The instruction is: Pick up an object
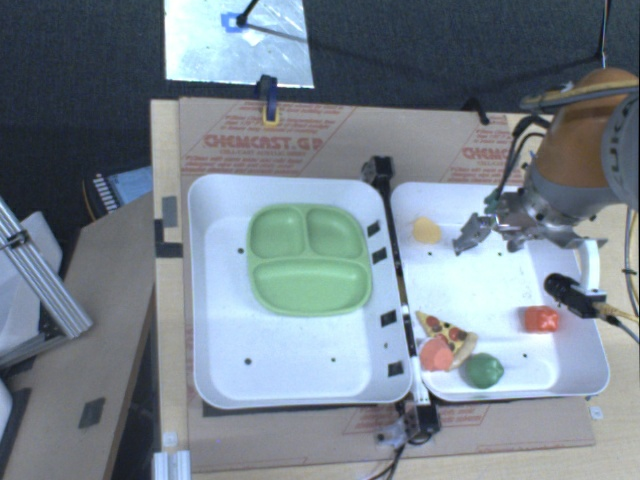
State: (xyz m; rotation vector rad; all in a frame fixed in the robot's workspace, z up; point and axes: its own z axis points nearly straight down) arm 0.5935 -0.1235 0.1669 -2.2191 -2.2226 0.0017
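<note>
1. The grey arm with the orange band (590, 138) is reaching in from the right side and is hanging over the right shallow white bin (580, 373).
2. The two-finger claw (478, 232) is pointing to the left, above the upper part of the right bin. Its fingers are standing a little apart, and nothing is sitting between them.
3. A small yellow rounded object (427, 231) is lying in the upper left corner of the right bin, just beside the tip of the claw, but it is not touching it.
4. A red blocky object (541, 319) is lying near the right wall of the same bin, below the arm.
5. A toy pizza slice with red dots (447, 331), a pink-red round object (436, 354) and a green ball (484, 371) are lying close together near the lower left corner of the right bin.
6. The left shallow white bin (215, 358) is carrying a light green plastic plate with three compartments (308, 259), which is lying flat in its upper middle part.
7. Both bins are resting side by side on the brown cardboard-covered counter (300, 138).
</note>
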